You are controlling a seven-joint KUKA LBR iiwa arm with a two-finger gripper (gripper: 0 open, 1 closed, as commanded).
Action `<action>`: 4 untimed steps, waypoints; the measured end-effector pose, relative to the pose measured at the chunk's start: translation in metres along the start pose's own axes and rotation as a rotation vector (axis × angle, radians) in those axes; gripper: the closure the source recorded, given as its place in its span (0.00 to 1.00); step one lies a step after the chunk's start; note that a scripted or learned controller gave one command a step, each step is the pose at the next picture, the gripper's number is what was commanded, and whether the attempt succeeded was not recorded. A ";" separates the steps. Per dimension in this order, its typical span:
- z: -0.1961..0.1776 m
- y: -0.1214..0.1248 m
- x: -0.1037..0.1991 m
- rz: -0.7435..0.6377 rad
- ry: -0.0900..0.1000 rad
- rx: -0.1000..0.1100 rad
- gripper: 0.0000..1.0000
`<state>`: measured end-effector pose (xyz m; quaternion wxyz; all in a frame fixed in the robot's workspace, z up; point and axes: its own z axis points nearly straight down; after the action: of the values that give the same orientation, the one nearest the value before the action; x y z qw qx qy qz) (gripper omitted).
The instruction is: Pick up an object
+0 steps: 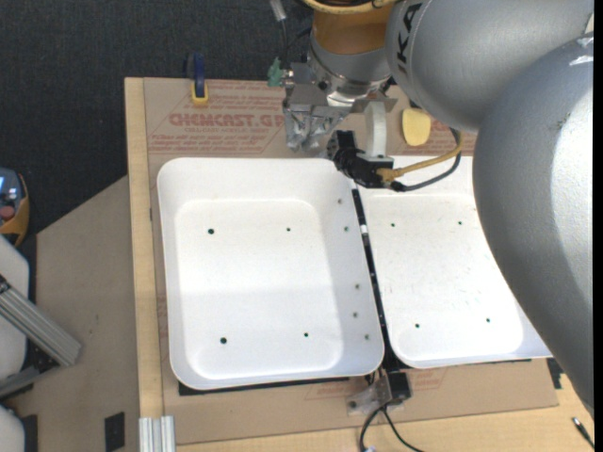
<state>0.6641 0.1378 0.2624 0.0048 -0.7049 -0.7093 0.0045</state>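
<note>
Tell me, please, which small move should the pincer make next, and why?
Probably shift toward the yellow object: the pincer is over the cardboard sheet beyond the left bin, and that object lies beside it, to the view's right.

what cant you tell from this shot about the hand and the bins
- The hand, camera view: too small and cluttered to tell whether it grips anything.
- Right bin: its right part is hidden behind the grey arm.
- Yellow object beyond the bins: partly covered by the arm, so its identity is unclear.
</note>
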 end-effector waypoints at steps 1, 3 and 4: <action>-0.065 0.000 -0.081 0.013 -0.003 -0.022 1.00; -0.046 0.002 -0.027 0.008 0.000 -0.021 1.00; 0.056 -0.011 0.077 -0.002 0.000 -0.005 1.00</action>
<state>0.6518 0.2146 0.2067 0.0032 -0.7043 -0.7099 0.0027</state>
